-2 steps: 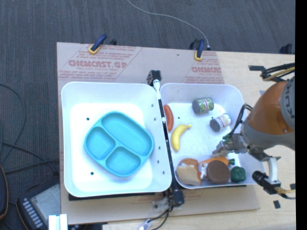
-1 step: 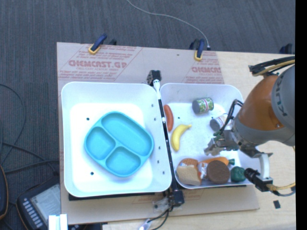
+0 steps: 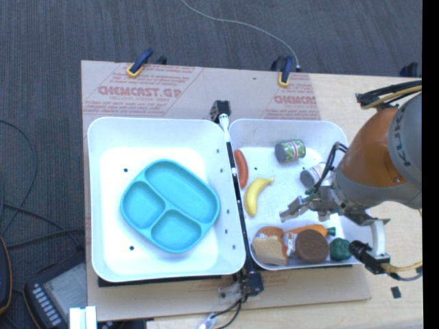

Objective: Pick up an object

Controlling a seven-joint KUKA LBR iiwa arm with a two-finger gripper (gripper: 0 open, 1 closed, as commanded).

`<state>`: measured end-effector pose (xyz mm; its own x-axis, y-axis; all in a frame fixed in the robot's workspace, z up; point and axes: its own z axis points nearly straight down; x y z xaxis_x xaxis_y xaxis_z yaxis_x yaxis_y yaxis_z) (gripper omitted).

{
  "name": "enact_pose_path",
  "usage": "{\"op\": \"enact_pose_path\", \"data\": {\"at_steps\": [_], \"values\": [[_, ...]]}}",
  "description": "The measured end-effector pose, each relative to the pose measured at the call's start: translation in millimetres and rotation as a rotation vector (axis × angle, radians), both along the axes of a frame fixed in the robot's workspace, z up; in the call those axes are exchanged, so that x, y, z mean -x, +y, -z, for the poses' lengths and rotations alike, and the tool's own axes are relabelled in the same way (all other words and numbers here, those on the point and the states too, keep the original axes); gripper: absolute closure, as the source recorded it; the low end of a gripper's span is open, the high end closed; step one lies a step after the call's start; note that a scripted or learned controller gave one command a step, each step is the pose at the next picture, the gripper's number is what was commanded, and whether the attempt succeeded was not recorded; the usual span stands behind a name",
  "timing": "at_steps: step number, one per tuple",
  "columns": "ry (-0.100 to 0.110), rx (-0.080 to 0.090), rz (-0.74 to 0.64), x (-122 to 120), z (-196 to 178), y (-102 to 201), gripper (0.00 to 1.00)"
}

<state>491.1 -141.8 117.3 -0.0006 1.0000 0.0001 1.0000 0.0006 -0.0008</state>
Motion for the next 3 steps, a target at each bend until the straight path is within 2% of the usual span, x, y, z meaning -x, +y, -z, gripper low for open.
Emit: {"op": "enact_pose_path", "data": {"at_steps": [1,2,3], "values": [[-0.009,0.006,0.003,5,29,29,0.00],[-0.011,0.006,0.003,4,19,29,1.00],[-0.005,0.000,0.000,-43,27,-24,1.00]]}}
